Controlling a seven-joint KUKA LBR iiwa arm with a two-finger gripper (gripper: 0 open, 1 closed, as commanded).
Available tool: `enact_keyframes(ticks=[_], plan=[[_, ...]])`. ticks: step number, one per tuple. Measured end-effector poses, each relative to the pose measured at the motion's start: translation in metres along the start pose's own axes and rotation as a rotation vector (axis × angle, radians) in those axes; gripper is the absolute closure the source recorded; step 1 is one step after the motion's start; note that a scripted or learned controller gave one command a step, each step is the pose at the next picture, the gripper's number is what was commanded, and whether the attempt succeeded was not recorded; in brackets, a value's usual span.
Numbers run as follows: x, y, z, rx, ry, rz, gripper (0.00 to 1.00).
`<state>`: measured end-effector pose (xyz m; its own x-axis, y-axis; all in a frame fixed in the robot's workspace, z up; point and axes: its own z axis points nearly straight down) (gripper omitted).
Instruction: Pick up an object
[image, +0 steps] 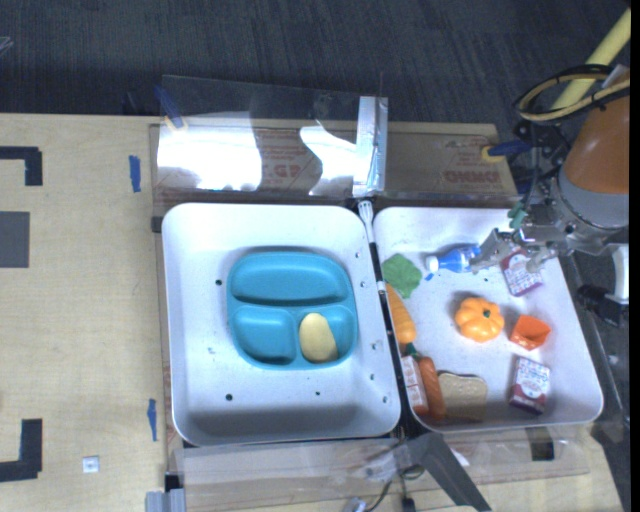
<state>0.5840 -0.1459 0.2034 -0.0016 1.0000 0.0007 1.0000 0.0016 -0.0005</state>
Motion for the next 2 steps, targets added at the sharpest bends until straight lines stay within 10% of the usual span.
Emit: enact_keyframes(ticks=[1,2], plan=[[-0.042,0.003,0.088,0.006,0.001,-0.055,0.0],[-0.059,0.033,0.083,0.01,0.027,-0.029,0.0]])
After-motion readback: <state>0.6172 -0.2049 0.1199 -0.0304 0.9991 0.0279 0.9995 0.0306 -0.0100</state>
